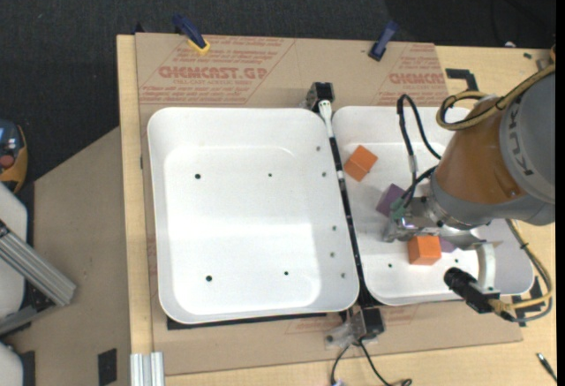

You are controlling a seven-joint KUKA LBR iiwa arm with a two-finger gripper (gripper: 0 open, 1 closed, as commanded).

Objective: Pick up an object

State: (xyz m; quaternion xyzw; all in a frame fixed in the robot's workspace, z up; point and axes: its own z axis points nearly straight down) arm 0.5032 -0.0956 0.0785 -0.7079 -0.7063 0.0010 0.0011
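The worktop (265, 57) is a cardboard-covered board fixed with two clamps at its upper edge, over dark carpet. Two white bins sit side by side: the left bin (243, 216) and the right bin (388, 283). The arm (494, 159) enters from the right of the frame and bends down into the right bin. The end effector (408, 218) sits low beside a purple block (391, 198) and just above an orange cube (425, 249); its state cannot be determined. A second orange cube (359, 162) lies apart, toward the bin's upper left. The arm hides much of the right bin.
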